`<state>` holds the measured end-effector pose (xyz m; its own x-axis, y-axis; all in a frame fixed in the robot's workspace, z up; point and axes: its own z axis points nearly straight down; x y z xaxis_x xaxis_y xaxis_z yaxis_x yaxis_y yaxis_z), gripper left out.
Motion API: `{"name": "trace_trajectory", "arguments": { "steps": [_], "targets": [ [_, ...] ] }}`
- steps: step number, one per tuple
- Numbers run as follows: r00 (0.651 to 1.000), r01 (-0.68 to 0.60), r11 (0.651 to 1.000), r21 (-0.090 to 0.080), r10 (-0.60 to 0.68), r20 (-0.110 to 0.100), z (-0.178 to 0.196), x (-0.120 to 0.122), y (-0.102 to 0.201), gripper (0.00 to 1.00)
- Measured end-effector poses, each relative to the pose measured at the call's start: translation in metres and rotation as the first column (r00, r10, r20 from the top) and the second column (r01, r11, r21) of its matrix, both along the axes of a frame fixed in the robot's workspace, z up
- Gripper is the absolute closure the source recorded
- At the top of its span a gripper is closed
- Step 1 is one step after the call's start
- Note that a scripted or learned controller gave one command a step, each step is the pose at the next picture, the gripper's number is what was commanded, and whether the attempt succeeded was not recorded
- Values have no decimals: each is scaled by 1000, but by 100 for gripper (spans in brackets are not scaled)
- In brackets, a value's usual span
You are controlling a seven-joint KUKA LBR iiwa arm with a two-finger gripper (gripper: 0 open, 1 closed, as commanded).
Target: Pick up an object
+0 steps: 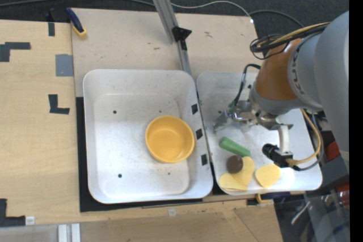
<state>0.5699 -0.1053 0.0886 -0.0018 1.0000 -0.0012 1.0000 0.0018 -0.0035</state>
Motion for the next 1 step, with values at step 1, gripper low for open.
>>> {"name": "trace_trajectory", "arguments": {
  "steps": [1],
  "targets": [
    [1000, -1, 1000, 2, 1, -1, 13, 1, 1, 100]
  ]
}}
